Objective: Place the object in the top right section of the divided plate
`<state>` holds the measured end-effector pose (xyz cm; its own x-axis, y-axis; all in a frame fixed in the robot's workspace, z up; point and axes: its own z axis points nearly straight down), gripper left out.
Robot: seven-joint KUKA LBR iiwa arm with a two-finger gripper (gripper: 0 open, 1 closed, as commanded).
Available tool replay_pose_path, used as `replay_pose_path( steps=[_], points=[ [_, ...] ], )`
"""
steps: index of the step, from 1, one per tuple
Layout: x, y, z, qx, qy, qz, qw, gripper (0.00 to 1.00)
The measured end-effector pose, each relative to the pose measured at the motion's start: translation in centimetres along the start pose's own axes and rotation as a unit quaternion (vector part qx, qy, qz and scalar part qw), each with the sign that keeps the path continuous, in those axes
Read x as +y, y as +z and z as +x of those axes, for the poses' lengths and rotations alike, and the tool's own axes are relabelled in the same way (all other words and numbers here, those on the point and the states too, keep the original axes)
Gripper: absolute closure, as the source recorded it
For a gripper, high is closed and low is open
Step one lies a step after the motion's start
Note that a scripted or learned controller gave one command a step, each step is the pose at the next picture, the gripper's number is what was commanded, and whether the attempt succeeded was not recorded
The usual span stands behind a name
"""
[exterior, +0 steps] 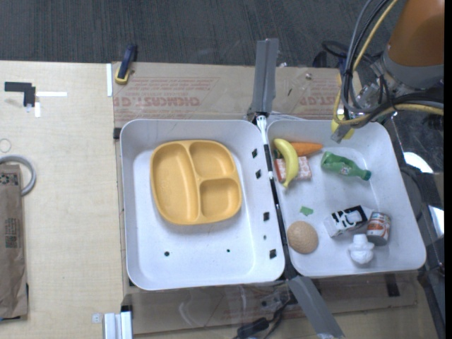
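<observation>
At about three o'clock from the divided plate (pixel 196 182), the banana (pixel 284 159) lies in the right bin (pixel 395 260) touching a carrot (pixel 305 147): probably light, soft, bruisable, best pinched mid-curve, though I cannot tell how my gripper (pixel 342 129) stands

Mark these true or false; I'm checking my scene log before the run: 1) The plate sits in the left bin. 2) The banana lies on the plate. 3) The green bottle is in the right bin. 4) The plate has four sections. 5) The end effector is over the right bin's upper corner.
1) True: the plate sits in the left bin.
2) False: the banana lies in the right bin.
3) True: the bottle is there.
4) False: it has three sections.
5) True: the end effector is there.
</observation>
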<state>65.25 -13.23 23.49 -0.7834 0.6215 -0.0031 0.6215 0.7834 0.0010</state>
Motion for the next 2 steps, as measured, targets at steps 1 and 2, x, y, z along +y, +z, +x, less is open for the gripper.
replay_pose_path(
  steps=[1, 2],
  points=[
    [7.0, 3.7, 8.2, 0.001, 0.197, 0.002, 0.9804, 1.00],
    [14.0, 1.2, 13.3, 0.000, 0.279, 0.002, 0.9604, 1.00]
  ],
)
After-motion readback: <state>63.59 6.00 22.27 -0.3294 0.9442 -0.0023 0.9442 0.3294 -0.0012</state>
